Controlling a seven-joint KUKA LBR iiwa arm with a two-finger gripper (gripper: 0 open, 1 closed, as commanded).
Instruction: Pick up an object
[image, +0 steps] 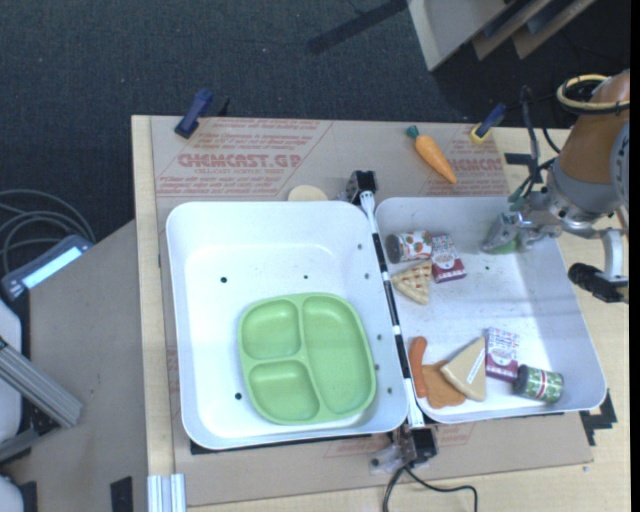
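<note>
My jaws (500, 236) hover over the right shallow white bin's (570, 300) far edge; open or closed, I cannot tell. Nothing is picked yet.

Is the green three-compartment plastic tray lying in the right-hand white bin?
No, the green three-compartment plastic tray lies in the left-hand white bin, apart from the toy food.
</note>
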